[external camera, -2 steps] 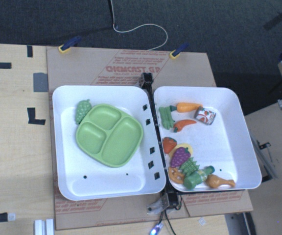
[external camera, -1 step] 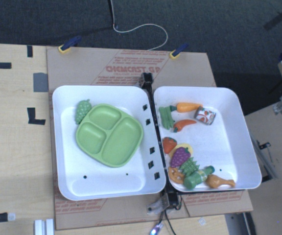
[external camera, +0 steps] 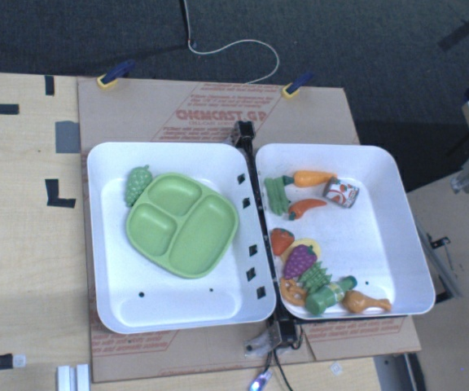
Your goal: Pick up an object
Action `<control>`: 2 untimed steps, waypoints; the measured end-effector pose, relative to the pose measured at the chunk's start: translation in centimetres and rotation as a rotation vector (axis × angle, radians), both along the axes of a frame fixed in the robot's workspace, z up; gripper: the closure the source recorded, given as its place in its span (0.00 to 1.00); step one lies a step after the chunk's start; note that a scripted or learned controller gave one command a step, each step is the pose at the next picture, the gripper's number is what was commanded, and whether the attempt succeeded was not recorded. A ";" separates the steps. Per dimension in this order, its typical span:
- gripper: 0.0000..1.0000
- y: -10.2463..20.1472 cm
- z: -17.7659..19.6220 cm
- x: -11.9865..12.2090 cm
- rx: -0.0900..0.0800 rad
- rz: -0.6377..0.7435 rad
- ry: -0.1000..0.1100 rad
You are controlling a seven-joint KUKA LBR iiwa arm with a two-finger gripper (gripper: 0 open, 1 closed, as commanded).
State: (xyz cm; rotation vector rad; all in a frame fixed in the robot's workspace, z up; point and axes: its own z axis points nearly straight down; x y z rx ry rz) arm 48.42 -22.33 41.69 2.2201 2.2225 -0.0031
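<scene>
Claw state cannot be told; the small can (external camera: 341,192), judged light, stiff and slippery, is best taken across its sides.

- Two white bins (external camera: 381,243).
- Light green divided plate (external camera: 183,225); darker green bumpy toy (external camera: 137,184) beside it.
- Orange carrot (external camera: 313,177), red-and-white can (external camera: 341,192), purple grapes (external camera: 298,261).
- Tan counter (external camera: 23,243) with black marks.
- Brown cardboard (external camera: 210,112), red lettering.

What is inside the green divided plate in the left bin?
The green divided plate shows three bare compartments with no item in them. A green grape bunch lies beside its upper left edge, on the left bin floor. What is under the plate is covered.
</scene>
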 end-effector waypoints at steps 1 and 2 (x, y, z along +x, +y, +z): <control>1.00 2.5 12.6 2.3 -0.004 0.005 -0.016; 1.00 -0.1 11.6 -0.1 0.001 -0.003 -0.001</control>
